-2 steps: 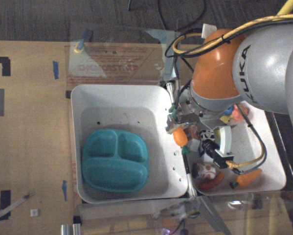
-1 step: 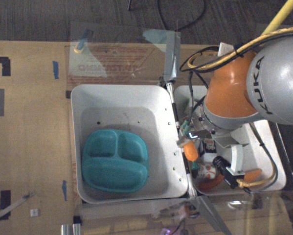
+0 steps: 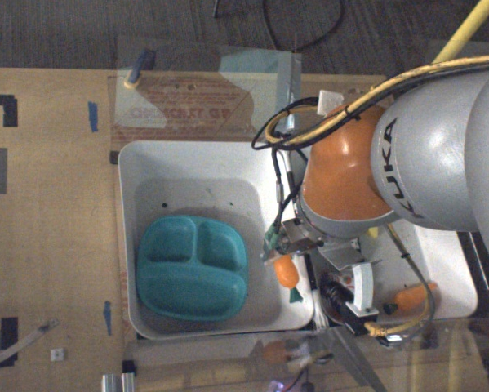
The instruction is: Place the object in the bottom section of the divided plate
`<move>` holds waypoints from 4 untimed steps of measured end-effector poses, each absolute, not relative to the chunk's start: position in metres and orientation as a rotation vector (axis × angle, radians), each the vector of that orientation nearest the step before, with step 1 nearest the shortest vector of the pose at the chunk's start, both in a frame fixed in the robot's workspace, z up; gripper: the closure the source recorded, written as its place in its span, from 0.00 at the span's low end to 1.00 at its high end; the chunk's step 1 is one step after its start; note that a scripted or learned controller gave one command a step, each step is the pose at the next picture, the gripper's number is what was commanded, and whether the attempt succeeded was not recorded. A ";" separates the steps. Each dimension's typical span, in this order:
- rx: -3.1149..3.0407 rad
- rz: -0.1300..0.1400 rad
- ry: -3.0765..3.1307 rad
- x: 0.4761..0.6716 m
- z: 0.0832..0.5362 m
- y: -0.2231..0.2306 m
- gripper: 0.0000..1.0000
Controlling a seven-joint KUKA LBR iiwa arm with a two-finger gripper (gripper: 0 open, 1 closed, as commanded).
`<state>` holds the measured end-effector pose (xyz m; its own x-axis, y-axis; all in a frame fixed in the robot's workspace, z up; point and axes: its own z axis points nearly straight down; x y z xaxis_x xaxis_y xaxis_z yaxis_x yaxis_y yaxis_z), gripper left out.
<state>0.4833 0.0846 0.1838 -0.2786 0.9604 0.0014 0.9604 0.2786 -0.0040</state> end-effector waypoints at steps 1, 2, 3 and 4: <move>-2.040 0.000 -2.390 0.506 0.165 0.152 1.00; -2.039 0.001 -2.389 0.478 0.207 0.205 1.00; -2.038 0.002 -2.390 0.478 0.206 0.205 0.00; -1.985 -0.006 -2.438 0.481 0.127 0.169 0.00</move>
